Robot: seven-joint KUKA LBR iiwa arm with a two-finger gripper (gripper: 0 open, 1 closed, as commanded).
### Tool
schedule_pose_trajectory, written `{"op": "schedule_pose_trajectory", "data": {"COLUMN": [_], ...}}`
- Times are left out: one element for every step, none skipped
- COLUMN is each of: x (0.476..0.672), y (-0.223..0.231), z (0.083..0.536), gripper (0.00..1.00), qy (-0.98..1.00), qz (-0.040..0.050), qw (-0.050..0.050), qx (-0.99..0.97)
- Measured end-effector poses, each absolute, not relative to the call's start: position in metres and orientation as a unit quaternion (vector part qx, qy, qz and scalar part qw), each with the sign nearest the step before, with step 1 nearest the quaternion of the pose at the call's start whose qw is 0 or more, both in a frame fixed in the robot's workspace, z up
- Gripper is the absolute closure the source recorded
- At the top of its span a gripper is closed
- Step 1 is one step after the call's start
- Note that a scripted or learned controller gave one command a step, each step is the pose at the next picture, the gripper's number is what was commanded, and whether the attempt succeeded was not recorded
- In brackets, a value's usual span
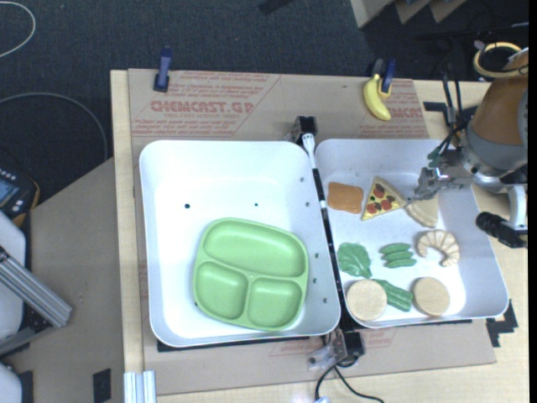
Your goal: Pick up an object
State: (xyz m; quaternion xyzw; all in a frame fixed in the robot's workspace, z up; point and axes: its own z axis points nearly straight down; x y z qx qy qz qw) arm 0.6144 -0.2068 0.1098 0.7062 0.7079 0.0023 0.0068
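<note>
Two round crackers (pixel 367 300) nearest, one croissant (pixel 440 245), one pizza slice (pixel 382 198).

The gripper (pixel 426 183) hangs low over the right bin (pixel 487 263), its tip just beside the pizza slice (pixel 382 199) and the pale wedge (pixel 424 214). Beyond the slice lies the brown bread piece (pixel 345 196). Below the jaws sit a croissant (pixel 440 245), green pods (pixel 397 254), a leaf (pixel 354 259) and two round biscuits (pixel 367 300). The left bin (pixel 168 183) holds a green divided tray (pixel 250 272).

One fixed camera, overhead.
It looks down at a slant on the surface (pixel 252 99), both bins in frame.
</note>
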Motion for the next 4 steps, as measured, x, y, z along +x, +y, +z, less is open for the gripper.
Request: {"op": "schedule_pose_trajectory", "data": {"x": [0.633,0.579,0.545,0.503], "y": [-0.058,0.016,0.017,0.095], "z": [0.191,0.235,0.297,0.341], "gripper": [1.0,1.0,1.0,1.0], "qy": [0.712,0.71,0.708,0.711], "qz": [0.0059,0.0006,0.0026,0.0035], "qw": [0.003,-0.002,0.002,0.001], "qx": [0.702,0.705,0.707,0.704]}}
